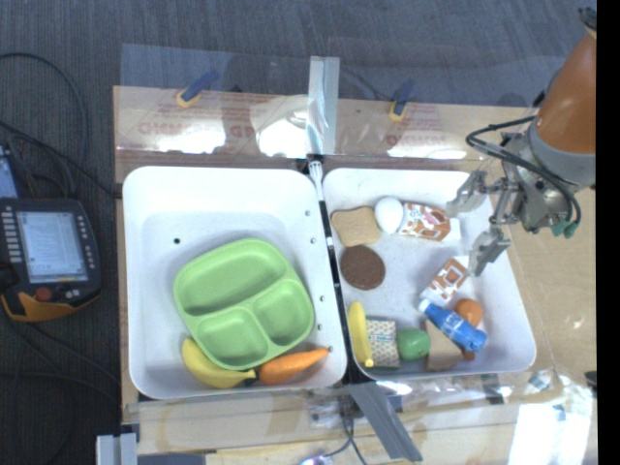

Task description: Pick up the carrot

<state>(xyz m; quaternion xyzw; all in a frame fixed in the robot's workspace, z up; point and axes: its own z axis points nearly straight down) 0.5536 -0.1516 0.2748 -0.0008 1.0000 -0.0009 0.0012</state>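
The orange carrot (291, 364) lies in the left bin (155, 211) at its front edge, just under the rim of a green divided plate (247, 298). A yellow banana (211, 368) touches the carrot's left end. My gripper (478, 223) hangs over the right side of the right bin (518, 303), far from the carrot. Its two grey fingers (487, 250) stand open with nothing between them.
The right bin holds a bread slice (356, 226), a white egg (388, 214), a snack packet (426, 223), a brown cookie (363, 266), a small carton (446, 279), a blue bottle (453, 325), an orange ball (469, 310) and a green piece (414, 344). A divider wall (325, 250) separates the bins.
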